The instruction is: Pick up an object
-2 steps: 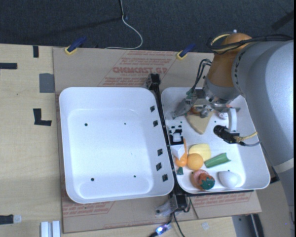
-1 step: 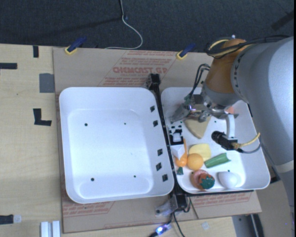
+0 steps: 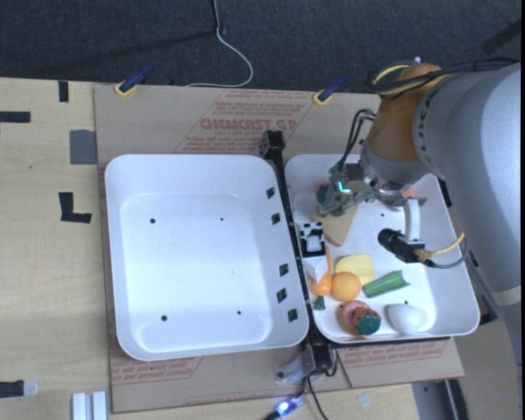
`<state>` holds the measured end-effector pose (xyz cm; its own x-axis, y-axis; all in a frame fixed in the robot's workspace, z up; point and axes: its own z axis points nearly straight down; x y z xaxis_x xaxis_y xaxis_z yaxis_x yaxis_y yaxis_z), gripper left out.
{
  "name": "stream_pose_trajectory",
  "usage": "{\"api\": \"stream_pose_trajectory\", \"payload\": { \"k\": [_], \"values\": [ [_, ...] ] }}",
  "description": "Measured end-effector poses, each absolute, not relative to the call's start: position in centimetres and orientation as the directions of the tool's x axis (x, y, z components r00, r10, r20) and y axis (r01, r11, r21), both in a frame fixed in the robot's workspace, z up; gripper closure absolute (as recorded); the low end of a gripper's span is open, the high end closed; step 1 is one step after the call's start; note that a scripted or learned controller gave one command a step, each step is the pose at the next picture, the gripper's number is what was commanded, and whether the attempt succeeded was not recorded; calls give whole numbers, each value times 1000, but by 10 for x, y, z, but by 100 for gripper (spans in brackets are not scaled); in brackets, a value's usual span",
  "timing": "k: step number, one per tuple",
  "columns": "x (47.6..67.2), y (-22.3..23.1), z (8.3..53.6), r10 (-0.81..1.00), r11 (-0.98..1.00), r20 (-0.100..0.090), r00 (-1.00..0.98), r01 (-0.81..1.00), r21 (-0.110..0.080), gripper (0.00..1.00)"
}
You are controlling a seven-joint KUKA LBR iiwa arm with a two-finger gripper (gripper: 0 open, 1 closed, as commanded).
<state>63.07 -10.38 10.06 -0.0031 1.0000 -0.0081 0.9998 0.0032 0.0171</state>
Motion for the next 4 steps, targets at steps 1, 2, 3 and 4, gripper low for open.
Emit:
{"api": "stream_pose_trajectory", "payload": {
  "k": [1, 2, 3, 4],
  "values": [
    [653, -125, 144, 1000, 1, -2, -1, 1000, 3, 100],
    [654, -76, 297, 1000, 7, -1, -7, 1000, 16, 100],
    [574, -14, 397, 1000, 9, 3, -9, 1000, 8, 100],
    [593, 55, 274, 1000, 7, 1, -7, 1000, -14, 100]
  ]
}}
